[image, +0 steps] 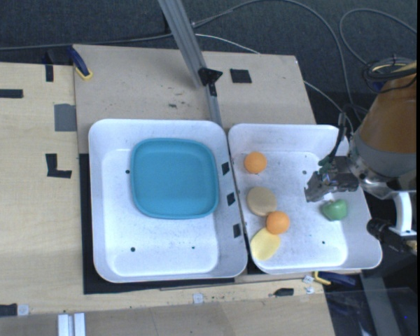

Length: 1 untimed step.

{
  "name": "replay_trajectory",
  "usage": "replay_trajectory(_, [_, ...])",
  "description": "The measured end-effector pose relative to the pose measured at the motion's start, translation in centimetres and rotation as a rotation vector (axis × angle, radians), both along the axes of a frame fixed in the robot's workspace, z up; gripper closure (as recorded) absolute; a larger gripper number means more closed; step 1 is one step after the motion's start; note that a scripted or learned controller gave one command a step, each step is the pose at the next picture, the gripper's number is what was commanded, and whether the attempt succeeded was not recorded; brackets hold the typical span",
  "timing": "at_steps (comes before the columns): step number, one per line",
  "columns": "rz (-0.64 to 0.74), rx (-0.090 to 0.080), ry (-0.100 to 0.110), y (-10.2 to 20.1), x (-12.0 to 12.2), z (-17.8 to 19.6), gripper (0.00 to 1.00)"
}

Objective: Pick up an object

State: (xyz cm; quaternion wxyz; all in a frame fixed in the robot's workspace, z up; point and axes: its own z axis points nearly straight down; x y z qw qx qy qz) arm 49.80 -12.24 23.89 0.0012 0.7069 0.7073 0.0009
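In the right bin (294,257) lie two orange balls (255,162) (278,222), a tan round piece (262,201), a yellow piece (265,245) and a small green object (334,209). My gripper (320,187) hangs low over the bin's right side, just left of and above the green object. Nothing shows between its dark fingers. The orange-banded wrist (392,121) rises behind it at the right edge.
The left bin (108,257) holds a turquoise square plate (174,177). A grey metal bar (189,40) slants down from the top to the seam between the bins. Cables run over the dark floor at the upper right.
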Motion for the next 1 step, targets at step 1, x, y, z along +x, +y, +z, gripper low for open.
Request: replay_trajectory(1, [0.004,0.001,0.004,5.31,2.25,-1.12,1.0])
